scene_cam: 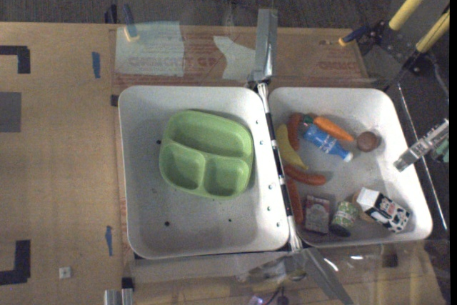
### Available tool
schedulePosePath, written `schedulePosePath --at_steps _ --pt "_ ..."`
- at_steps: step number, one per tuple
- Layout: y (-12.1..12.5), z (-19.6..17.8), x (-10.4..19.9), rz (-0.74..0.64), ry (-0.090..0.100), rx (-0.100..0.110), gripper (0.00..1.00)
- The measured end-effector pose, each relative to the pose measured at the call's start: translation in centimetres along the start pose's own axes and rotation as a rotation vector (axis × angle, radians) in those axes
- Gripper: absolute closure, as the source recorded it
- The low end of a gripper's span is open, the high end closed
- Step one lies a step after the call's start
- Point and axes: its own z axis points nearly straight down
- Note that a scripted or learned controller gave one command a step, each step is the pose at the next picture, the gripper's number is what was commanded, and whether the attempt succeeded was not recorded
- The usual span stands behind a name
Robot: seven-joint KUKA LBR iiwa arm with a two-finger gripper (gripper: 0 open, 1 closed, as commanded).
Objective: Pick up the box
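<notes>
Nearest the camera, along the front wall of the right bin (410,153), stand a small dark red box (317,213), a green can (345,218) just beside it and a white carton with black patches (384,211) lying tilted in the corner. Further back lie a red chilli (305,176), a yellow banana (286,146), a blue bottle (325,140) with a carrot (333,128) beside it, and a brown round thing (368,141) (too small to name). The left bin (136,175) holds a green divided tray (207,153). The gripper (423,147) hangs at the right bin's right wall, well apart from the box; whether it is open I cannot tell.
</notes>
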Motion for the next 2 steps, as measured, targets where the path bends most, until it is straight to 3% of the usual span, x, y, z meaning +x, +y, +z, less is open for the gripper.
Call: schedulePosePath --at_steps 1,2 --pt "7.5 -15.8 4.2 0.226 -0.001 -0.001 1.0" --pt "7.6 -16.9 4.1 0.223 -0.006 -0.005 1.0"
